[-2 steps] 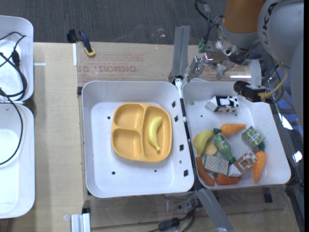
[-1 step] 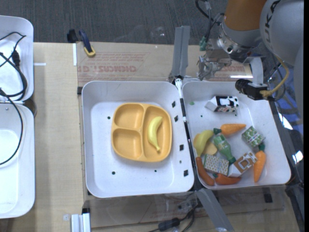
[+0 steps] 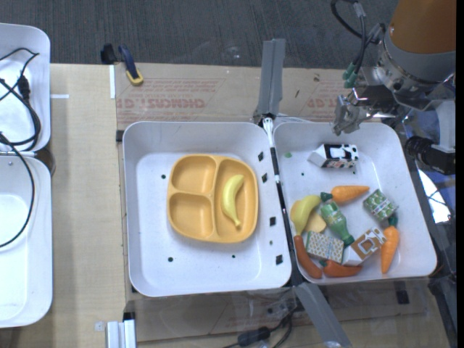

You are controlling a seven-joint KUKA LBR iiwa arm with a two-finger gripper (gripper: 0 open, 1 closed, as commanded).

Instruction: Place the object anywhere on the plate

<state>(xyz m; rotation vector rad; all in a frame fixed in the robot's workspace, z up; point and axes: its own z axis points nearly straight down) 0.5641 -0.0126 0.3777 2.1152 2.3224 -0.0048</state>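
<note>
my claw: gripper [image 3: 346, 119] hangs over top-left corner of the right bin [image 3: 413, 194], metal grey fingers pointing down; can't tell if they're spread or closed, nothing seen betw them.
my arm: grey wrist w/ orange band, comes in from upper right, black cables looped beside it.
nearest obj: milk carton [image 3: 335, 156], small box, white w/ black cow patches, lying on its side just below the claw, apart from it.
pile in right bin: toy food, plastic-looking, glossy. Carrot [image 3: 349, 193] orange, tapered, lying flat; 2nd carrot [image 3: 390, 248] at the right, near upright in view; green bottle [image 3: 336, 221] tilted; yellow rounded fruit [image 3: 305, 209] touching the bottle; green patterned box [image 3: 379, 204]; printed carton [image 3: 325, 247]; small box w/ orange print [image 3: 369, 243]; red-orange sausage shape [image 3: 307, 258] along the bottom-left.
task obj: banana [image 3: 233, 201], yellow, curved, smooth, lies in the long right compartment of the plate.
plate: plate [image 3: 214, 197] yellow-orange, rounded square, 3 compartments, matte plastic, sits mid left bin [image 3: 141, 216].
bins: both shallow, white, rounded corners, side by side, touching at a grey centre divider [image 3: 272, 78].
surface: bench [image 3: 80, 158] light wood; brown cardboard sheet w/ red print under the bins' top edge; blue-yellow clamp [image 3: 127, 64] at top left.
room: dark grey carpet-like floor behind; white tubs w/ black cable [image 3: 18, 114] at far left.
</note>
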